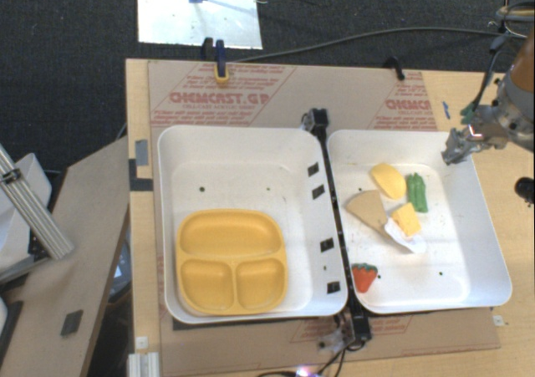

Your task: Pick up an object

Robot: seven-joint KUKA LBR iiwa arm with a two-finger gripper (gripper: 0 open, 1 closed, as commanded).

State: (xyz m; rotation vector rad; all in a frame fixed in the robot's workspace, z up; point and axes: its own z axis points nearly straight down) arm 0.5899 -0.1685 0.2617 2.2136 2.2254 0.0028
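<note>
The yellow lemon-shaped piece (388, 180) is my guess at the nearest candidate for the pick, since the task names no particular object. It lies in the right bin (476, 283), in a small cluster with a green piece (416, 191) touching its 3 o'clock side, a tan wedge (366, 209) at its 7 o'clock, and a yellow block (407, 220) on a white scrap (404, 238) at about 5 o'clock. A red strawberry-like piece (364, 277) sits apart, toward 6 o'clock, near the bin's front edge.

The gripper (459, 148) hangs over the bin's far right corner, and whether it is open or closed cannot be told from here. From it, the cluster lies toward 8 o'clock, near but not under it. The lemon piece's long axis runs roughly from 10 to 4 o'clock.

The left bin (217, 150) holds a yellow divided tray (232, 262), well apart from the gripper.
</note>
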